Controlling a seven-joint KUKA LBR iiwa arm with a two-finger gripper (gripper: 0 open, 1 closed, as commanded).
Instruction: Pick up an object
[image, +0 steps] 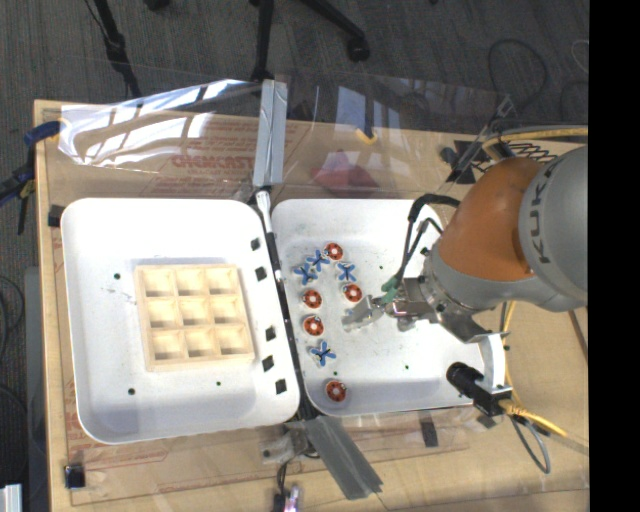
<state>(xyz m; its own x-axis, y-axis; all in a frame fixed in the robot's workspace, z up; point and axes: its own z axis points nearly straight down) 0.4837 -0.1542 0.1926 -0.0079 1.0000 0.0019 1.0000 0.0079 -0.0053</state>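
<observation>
Objects (312, 298) lie left of the low-reaching arm (500, 240); its jaws (362, 316) hard to read.

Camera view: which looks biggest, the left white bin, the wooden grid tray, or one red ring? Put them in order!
1. Left white bin
2. Wooden grid tray, lying inside that bin
3. Red ring, by far the smallest

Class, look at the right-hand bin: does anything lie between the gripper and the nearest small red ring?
Nothing visible does. The gripper sits over the right white bin, and the nearest small red ring lies just up and to its left, with only bare bin floor between them. The small blue cross-shaped pieces lie farther left, off that line.
</observation>
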